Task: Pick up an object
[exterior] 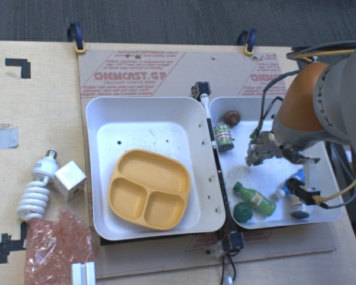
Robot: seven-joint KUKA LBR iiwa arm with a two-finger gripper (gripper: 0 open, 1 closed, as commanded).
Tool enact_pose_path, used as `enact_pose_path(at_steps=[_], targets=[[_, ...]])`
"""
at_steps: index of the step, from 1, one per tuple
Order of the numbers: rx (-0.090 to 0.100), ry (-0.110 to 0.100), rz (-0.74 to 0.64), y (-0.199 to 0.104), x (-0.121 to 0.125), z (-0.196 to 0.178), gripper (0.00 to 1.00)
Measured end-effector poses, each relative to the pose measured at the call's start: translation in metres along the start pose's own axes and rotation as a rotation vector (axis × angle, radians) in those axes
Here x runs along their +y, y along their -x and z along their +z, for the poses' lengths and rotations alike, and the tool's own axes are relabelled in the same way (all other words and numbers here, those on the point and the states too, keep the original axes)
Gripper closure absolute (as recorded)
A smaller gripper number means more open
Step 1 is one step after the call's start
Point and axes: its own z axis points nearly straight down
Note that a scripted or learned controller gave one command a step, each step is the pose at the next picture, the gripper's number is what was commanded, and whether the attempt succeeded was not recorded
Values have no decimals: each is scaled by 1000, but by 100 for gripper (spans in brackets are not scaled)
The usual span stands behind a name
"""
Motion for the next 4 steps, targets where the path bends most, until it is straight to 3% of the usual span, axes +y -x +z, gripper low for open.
enact_pose_path(at_steps=[1,2,3,4], targets=[[0,0,0,0,0,0,0],[1,-3,-1,19,75,8,0],[-1,-2,-4,19,76,-2,100],[-1,-2,-4,19,76,-2,0]])
